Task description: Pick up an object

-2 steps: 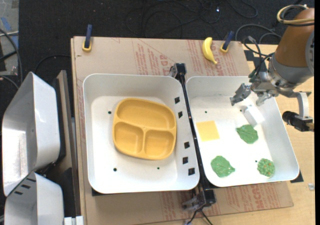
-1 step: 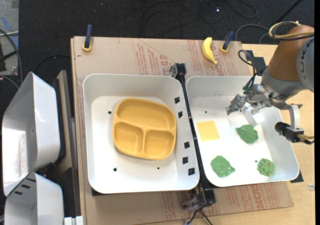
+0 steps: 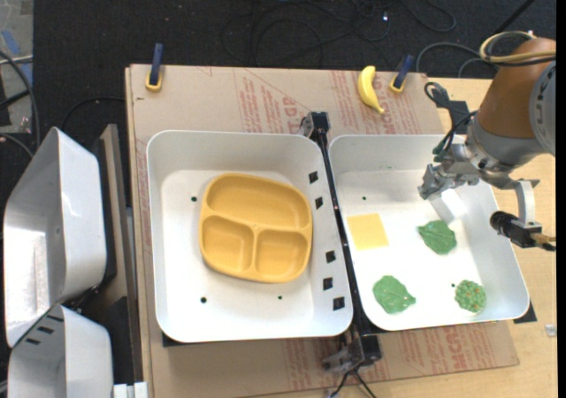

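Observation:
The right bin point(image 3: 416, 154) holds a flat yellow square point(image 3: 367, 231), a green leafy piece point(image 3: 437, 236), a green blob point(image 3: 393, 294) and a speckled green broccoli-like piece point(image 3: 470, 296). My gripper point(image 3: 439, 189) hangs over the bin's upper right part, just above the leafy piece and apart from it. Its fingers point down and left, and their tips are too small to read. Nothing shows between them. The grey arm with its orange band point(image 3: 517, 78) comes in from the right.
The left bin point(image 3: 177, 157) carries a yellow divided tray point(image 3: 256, 226). A yellow banana point(image 3: 370, 89) lies on the cardboard behind the bins, next to a blue clamp point(image 3: 402, 72). White containers point(image 3: 49, 219) stand at the far left. Cables cover the floor behind.

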Tool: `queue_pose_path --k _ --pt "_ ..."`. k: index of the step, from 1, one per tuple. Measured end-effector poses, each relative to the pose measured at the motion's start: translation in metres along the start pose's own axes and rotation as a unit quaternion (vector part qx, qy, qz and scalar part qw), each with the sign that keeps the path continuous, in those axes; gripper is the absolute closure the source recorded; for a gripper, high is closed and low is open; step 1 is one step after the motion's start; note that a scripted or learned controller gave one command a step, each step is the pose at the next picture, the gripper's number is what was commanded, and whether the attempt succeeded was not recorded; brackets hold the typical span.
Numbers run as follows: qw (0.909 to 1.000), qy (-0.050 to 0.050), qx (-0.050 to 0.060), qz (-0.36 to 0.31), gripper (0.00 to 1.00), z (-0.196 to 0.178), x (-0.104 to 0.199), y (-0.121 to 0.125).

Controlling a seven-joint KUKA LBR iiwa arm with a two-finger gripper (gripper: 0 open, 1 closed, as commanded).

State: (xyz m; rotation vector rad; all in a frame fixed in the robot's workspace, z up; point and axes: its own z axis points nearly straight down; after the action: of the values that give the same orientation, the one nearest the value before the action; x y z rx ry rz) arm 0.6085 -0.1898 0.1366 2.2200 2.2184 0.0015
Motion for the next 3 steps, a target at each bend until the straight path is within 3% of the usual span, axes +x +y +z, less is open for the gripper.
queue_pose_path --k 1,2,3 --pt "1.0 0.0 0.0 0.001 1.0 -0.053 -0.003 -0.009" --pt "1.0 0.0 -0.001 -0.001 1.0 -0.08 -0.003 -0.008" --pt "1.0 0.001 0.001 -0.004 1.0 -0.088 0.041 -0.009"
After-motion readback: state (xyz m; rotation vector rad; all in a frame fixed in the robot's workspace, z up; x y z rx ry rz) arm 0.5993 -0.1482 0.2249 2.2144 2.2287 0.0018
